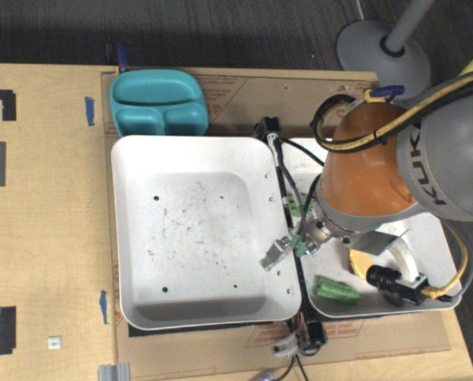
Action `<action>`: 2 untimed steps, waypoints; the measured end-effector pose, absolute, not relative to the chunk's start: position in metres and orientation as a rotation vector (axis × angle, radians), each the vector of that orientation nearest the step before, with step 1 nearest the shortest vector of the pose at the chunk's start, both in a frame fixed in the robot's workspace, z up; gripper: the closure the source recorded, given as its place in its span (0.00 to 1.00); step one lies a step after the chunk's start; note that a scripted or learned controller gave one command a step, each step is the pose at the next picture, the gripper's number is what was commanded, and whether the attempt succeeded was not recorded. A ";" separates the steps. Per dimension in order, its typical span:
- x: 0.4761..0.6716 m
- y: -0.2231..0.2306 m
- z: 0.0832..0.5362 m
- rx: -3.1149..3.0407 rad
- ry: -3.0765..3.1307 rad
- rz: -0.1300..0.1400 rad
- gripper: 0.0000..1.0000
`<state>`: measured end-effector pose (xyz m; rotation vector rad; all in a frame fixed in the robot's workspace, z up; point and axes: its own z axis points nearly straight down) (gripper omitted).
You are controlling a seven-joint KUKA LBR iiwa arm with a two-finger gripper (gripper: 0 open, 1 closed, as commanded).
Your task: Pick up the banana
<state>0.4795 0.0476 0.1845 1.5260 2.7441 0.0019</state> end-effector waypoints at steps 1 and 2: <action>0.479 0.142 0.086 1.161 2.921 0.000 0.00; 0.480 0.204 0.086 1.317 2.849 0.002 0.00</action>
